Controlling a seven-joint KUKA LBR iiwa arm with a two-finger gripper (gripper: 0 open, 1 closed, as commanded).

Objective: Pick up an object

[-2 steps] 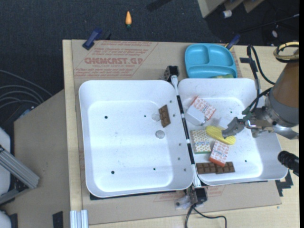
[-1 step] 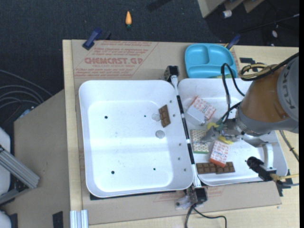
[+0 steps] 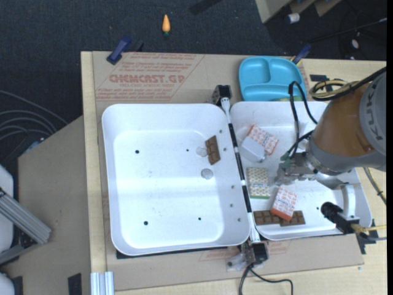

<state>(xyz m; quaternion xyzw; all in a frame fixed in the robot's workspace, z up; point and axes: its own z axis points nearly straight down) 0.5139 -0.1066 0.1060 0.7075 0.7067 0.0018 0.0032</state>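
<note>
Nearest me: brown chocolate bar [image 3: 279, 219] at right bin's [image 3: 362, 217] front edge, an orange-white packet [image 3: 284, 203] lying on it. Gripper [image 3: 288, 171] just above; jaws' state I cannot tell.

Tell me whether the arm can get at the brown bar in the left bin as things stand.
Probably yes. The brown bar lies flat near the left bin's right wall, with nothing on top of it. The arm hangs over the right bin, so it would have to cross the divider.
</note>
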